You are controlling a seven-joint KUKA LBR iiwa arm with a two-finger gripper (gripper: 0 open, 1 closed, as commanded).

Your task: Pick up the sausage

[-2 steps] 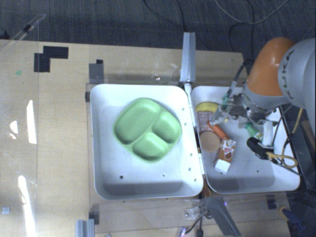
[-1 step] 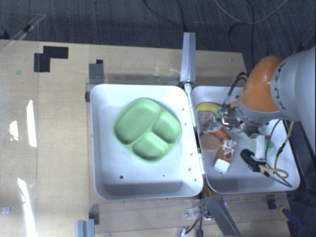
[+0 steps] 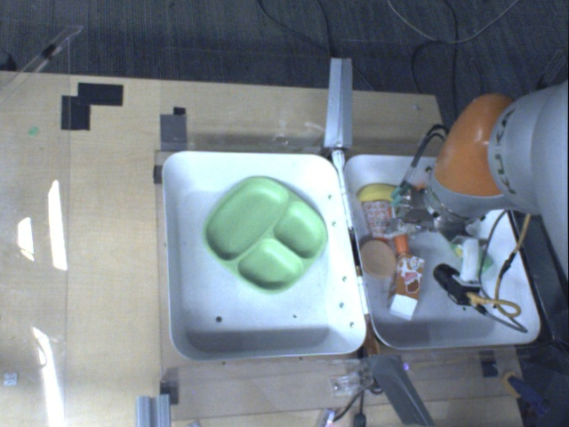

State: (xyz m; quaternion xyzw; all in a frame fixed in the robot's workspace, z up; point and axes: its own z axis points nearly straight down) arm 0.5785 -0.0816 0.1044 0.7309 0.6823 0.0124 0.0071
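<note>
Two white bins sit side by side on the counter [image 3: 107, 265], the left bin [image 3: 178, 256] holding a green plate [image 3: 265, 231], the right bin [image 3: 444, 326] crowded with small goods as the arm [image 3: 498, 163] reaches in. The tool [image 3: 409, 219] hangs low over that clutter, and whether it is spread or pressed together cannot be told from this angle. What appears to be the sausage [image 3: 397, 241], a short reddish-orange piece, lies in the right bin just under the tool, wedged between a tan disc [image 3: 378, 257] and a brown packet [image 3: 410, 276], with a labelled can [image 3: 378, 213] close above. Done well, the pick calls for a straight drop centred on the sausage, closing across its narrow width and not along it, so that neither the disc nor the packet is caught in the grip; a slow lift would show early if a neighbour is coming up too. Much remains unclear: most of the sausage is covered by the tool, so its length and lie are guesses, contact between the two cannot be judged, and the packet's label is too small to read.
</note>
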